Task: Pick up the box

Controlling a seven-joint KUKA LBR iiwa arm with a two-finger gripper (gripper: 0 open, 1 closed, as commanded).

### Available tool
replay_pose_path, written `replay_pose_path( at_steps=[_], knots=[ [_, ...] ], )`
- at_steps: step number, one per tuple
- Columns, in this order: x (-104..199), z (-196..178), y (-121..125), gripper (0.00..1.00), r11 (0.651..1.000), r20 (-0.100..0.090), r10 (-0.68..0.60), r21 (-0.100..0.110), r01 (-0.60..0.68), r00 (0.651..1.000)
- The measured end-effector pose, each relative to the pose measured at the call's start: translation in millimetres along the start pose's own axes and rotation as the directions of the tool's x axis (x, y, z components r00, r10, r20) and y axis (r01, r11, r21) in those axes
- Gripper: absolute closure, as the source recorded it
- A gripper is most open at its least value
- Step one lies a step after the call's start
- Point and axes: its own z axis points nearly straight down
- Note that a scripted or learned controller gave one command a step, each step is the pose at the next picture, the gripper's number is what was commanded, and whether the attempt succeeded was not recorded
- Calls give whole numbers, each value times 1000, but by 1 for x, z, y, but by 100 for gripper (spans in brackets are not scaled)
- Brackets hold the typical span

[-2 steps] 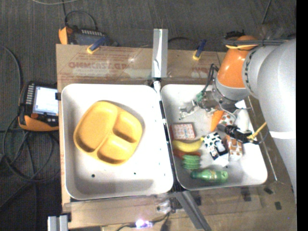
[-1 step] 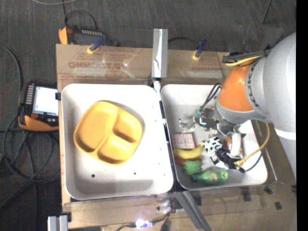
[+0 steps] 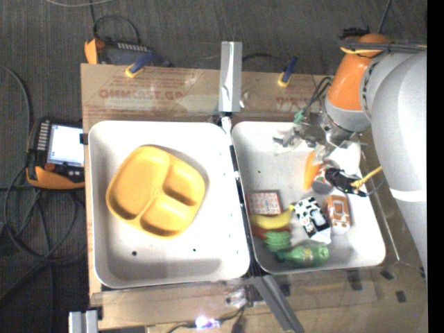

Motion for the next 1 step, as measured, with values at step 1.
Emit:
replay_pose_path(
  at_steps=[1],
  knots=[
    [32, 38, -49, 0, 993, 0, 120, -10, -120, 993]
  ],
)
